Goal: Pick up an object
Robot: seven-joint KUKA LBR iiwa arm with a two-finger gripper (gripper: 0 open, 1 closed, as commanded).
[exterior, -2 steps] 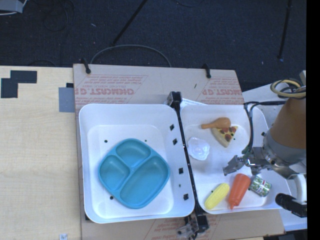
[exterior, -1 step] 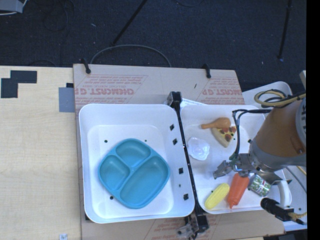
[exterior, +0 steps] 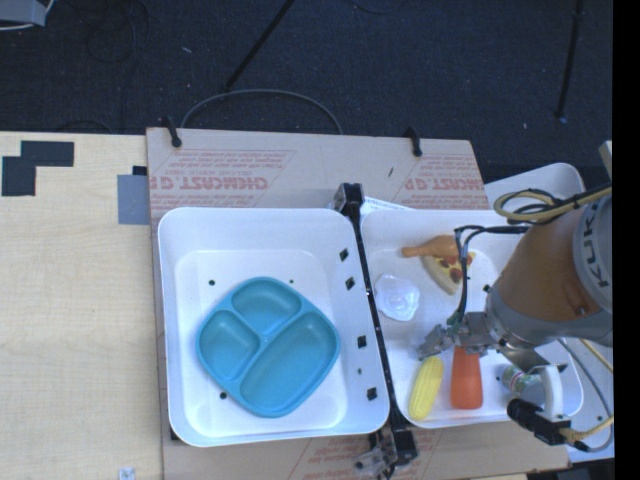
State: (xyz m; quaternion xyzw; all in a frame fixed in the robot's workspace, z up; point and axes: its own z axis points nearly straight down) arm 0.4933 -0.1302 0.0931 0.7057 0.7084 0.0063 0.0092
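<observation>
The right bin (exterior: 520, 218) holds a yellow corn cob (exterior: 426, 388), an orange carrot-like piece (exterior: 466, 380), a clear round lid or cup (exterior: 397, 298) and a pizza slice toy (exterior: 441, 259). My gripper (exterior: 456, 340) hangs low over the bin's front half, just above the top end of the orange piece and to the upper right of the corn. The arm's orange band and grey wrist (exterior: 545, 278) hide the bin's right part. Nothing is visibly held.
The left bin (exterior: 200, 248) bears a blue divided plate (exterior: 268, 346). A black divider bar (exterior: 362, 308) runs between the two bins. Cables (exterior: 520, 208) loop beside the arm at the right. Cardboard (exterior: 300, 168) lies behind the bins.
</observation>
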